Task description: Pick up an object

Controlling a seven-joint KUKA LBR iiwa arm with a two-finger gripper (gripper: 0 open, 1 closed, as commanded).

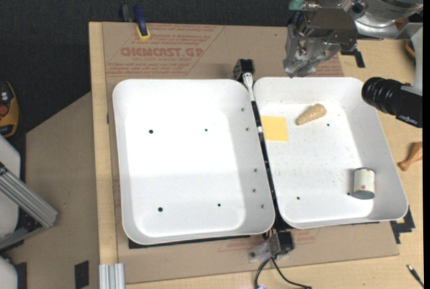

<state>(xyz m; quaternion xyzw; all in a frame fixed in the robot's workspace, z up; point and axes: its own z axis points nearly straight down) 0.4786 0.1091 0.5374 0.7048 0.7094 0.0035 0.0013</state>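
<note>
Two shallow white bins sit side by side on a printed cardboard sheet [175,46] that covers the worktop [64,167]. The left bin [181,167] shows four small dark dots on its floor.

Three loose things lie in the right bin [322,173], well apart from one another. Reading clock directions from that bin's centre:
- A flat yellow square [275,128] lies at 10 o'clock, just beside the wall shared with the left bin.
- A tan cone-shaped piece [311,113] lies on its side at 11 o'clock, near the far wall, with its narrow end toward 2 o'clock.
- A grey cylinder [363,183] rests at 4 o'clock, near the right wall, its pale end face turned toward the camera.

The gripper [300,64] hangs at 11 o'clock, outside the bin and over the cardboard just past the far rim. Nothing is seen in its grasp, and I cannot tell whether it is released or clenched. The far rim lies between it and the tan piece, which is the nearest of the three.

Around the bins:
- A black clip [243,69] stands at 12 o'clock on the seam where the bins meet, and another clip [279,242] with trailing wires sits at the seam's 6 o'clock end.
- A blue-and-yellow clamp [141,22] grips the cardboard's far-left edge.
- An aluminium rail [27,200] lies off at 8 o'clock in the view.
</note>
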